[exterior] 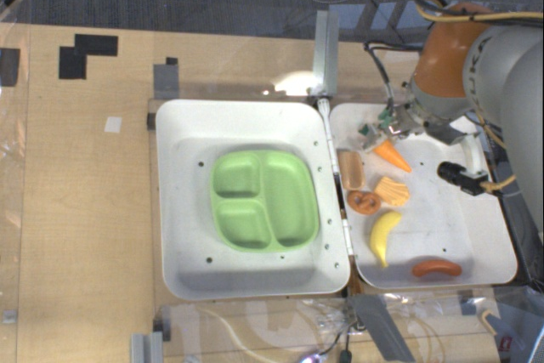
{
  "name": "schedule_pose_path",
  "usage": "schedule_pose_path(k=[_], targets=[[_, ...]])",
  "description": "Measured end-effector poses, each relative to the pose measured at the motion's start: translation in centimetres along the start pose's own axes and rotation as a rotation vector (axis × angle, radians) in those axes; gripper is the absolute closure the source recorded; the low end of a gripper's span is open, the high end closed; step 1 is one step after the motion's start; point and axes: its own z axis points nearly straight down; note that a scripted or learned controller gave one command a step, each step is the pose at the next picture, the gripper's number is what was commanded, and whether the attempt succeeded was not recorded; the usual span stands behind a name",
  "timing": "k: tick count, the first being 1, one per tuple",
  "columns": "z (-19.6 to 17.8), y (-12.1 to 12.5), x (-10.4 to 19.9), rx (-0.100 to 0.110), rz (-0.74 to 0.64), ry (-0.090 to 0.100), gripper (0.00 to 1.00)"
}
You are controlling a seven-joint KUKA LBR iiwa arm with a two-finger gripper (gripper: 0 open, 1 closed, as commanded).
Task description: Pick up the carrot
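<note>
The carrot (393, 155), a small orange cone with its tip pointing right and down, lies in the upper left part of the right bin (476, 225). My gripper (385, 126) hangs just above and behind the carrot's thick end, close to the bin's back wall. The view does not settle whether it touches the carrot. The grey arm with its orange band reaches in from the upper right.
Near the carrot in the right bin lie a tan bread roll (350, 169), a brown pretzel (365, 202), a yellow waffle piece (392, 191), a banana (383, 236) and a red sausage (437, 269). A green divided plate (263, 200) sits in the left bin (183, 183).
</note>
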Motion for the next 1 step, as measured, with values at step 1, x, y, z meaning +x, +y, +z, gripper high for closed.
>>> schedule_pose_path(k=[1], targets=[[-8.67, 3.76, 6.85, 0.006, -0.28, 0.005, 1.0]])
